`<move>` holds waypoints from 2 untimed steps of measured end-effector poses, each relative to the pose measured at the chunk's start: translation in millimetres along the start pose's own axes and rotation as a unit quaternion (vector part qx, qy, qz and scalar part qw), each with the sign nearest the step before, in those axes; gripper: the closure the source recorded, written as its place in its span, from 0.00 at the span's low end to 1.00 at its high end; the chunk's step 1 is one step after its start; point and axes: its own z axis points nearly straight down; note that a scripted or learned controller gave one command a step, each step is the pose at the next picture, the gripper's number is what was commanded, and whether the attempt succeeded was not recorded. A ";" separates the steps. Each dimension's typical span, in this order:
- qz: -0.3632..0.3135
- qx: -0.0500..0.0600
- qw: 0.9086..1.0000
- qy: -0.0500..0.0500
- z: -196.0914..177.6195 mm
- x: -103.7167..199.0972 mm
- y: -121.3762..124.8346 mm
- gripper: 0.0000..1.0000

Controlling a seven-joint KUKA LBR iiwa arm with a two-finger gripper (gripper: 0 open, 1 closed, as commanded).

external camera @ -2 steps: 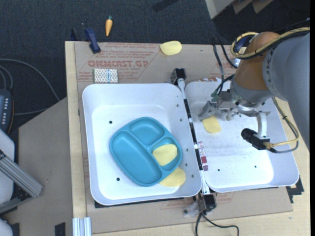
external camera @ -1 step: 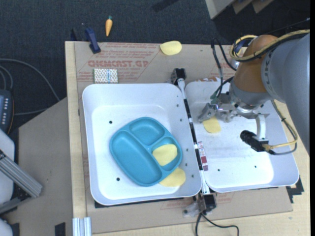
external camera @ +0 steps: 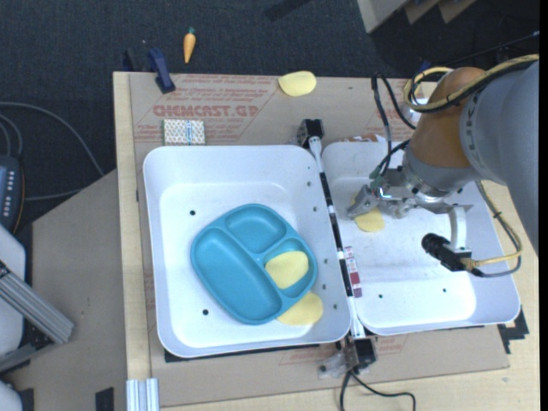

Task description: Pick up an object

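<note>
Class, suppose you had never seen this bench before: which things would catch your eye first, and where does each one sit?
The blue divided tray in the left bin stands out most, with one yellow piece in a compartment and another beside its lower edge. Over the right bin, the grey and orange arm lowers its claw just above a small yellow piece. A further yellow piece lies on the board behind the bins.

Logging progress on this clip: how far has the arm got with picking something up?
Nothing looks lifted yet. The gripper is low in the right bin, right above a small yellow piece that lies on the bin floor, so a grab attempt looks in hand. Whether the piece is gripped cannot be told. Left to do: grip and raise it. The blue tray with its yellow piece sits untouched in the left bin.
</note>
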 end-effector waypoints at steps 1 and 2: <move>0.000 -0.001 1.000 0.000 -9.9 0.4 0.4 1.00; 0.000 0.000 1.000 0.000 -9.8 0.4 0.3 0.00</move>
